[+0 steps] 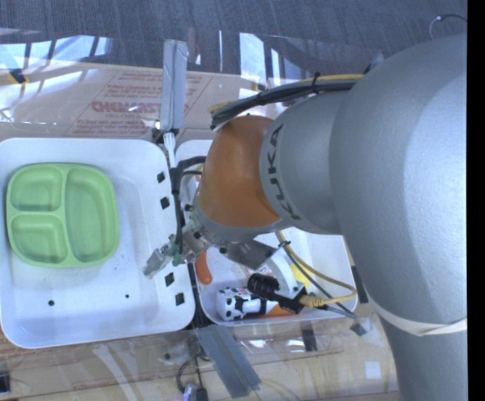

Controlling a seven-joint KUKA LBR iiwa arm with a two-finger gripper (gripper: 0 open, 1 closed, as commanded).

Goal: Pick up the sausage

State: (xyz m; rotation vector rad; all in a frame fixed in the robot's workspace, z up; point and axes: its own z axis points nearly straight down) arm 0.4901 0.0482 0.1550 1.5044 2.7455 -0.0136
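Hand point(169, 256) hangs low over the wall between the two bins, with its grey tip poking out to the left, just over the right side of the left bin point(75, 320). I cannot tell if it is apart or together, since the arm hides most of it. Big and grey, the arm point(393, 165) comes in from the right and covers most of the right bin point(343, 266). Its orange band point(234, 182) sits just above the hand, and yellow and black cables run along it. The sausage point(202, 268) looks like a small orange-red stick, lying in the right bin near its left wall, just beside the hand and partly under the arm. Nothing shows between the hand's tips. A green plate point(61, 215) with three parts lies in the left bin, well apart from the hand. Some black, white and orange toys point(255, 301) lie near the front of the right bin.
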